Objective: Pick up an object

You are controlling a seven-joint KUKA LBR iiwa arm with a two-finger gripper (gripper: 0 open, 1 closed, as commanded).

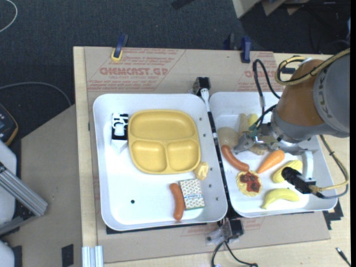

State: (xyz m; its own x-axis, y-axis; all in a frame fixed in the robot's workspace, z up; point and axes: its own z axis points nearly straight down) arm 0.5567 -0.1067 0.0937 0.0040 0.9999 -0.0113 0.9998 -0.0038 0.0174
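Pincer (pixel 248 142) hangs low in the right bin (pixel 328 204), near the sausage (pixel 235 158) and carrot (pixel 271 161); its state I cannot tell.

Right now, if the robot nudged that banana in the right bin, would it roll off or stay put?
The banana would probably stay put or pivot rather than roll: its curved shape resists rolling. It looks like a smooth plastic toy, so likely light, stiff and a bit slippery. Lying near the bin's front wall, it would probably slide against it.
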